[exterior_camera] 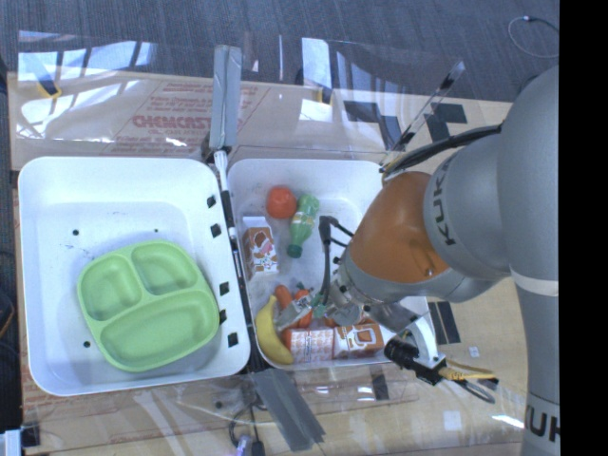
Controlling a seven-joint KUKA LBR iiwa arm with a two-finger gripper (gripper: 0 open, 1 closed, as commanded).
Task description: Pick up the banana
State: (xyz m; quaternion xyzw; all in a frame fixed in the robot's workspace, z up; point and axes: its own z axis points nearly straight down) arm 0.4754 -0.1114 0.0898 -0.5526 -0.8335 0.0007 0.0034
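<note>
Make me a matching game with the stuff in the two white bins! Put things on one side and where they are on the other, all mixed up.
Things:
1. green divided plate
2. banana
3. red tomato
4. green bottle

Places:
A. near front edge of the right bin, on its left side
B. in the left bin
C. just right of the tomato
D. toward the back of the right bin, above the small carton

Pairs: 1-B, 2-A, 3-D, 4-C
</note>
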